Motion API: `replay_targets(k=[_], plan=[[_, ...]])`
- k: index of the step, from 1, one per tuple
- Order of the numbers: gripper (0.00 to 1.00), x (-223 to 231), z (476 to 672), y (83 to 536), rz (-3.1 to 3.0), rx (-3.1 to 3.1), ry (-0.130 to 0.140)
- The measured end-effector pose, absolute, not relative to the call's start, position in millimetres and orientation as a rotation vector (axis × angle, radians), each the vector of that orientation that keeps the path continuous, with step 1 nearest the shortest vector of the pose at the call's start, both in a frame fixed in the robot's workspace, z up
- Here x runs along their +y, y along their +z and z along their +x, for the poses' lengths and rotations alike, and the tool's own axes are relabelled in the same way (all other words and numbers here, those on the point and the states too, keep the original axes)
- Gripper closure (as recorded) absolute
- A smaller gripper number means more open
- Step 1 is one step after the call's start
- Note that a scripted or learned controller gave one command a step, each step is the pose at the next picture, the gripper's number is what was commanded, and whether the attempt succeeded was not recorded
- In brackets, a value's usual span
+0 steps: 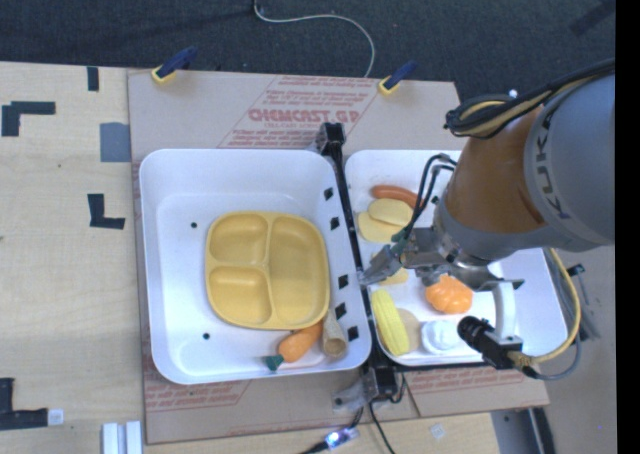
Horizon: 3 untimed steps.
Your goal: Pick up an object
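My gripper (392,260) sits low over the right bin (556,272), near its left wall. Fingers point toward the divider betw. the two bins. I see metal finger parts at the tip but can't tell how far apart they stand, and nothing shows between them, so I claim no hold on anything.

Closest items: a pale yellow rounded piece (380,220) just up-view of the tip, partly overlapping a red-orange sausage-like item (394,193) behind it. Just down-view lies a corn cob (389,321), lengthwise along the bin wall. An orange fruit-like item (448,294) sits under my wrist, next to a white round item (438,335). All are crowded at the left end of this bin, prob. why I'm working so close to the wall.

Task says any object, so candidates are these; pale piece and corn look nearest to reach, in my judgement. Risk: wall and divider clips leave little room for a finger on that side.

Left bin (165,242) holds a yellow divided plate (267,269), flat, w/ a carrot (297,345) and a tan item (333,337) at its lower edge. Well apart from me.
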State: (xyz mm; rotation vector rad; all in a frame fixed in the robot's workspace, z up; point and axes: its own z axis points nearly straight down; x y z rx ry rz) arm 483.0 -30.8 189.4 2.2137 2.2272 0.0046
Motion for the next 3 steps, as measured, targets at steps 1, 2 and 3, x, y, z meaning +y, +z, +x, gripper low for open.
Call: replay_targets(k=[1, 2, 3], plan=[[0.00, 39.8, 482.7, 183.6, 2.214, 2.234, -0.001], [0.00, 4.4, 485.4, 332.9, 2.214, 2.214, 0.017], [0.00, 43.7, 481.3, 176.9, 2.225, 2.231, -0.014]])
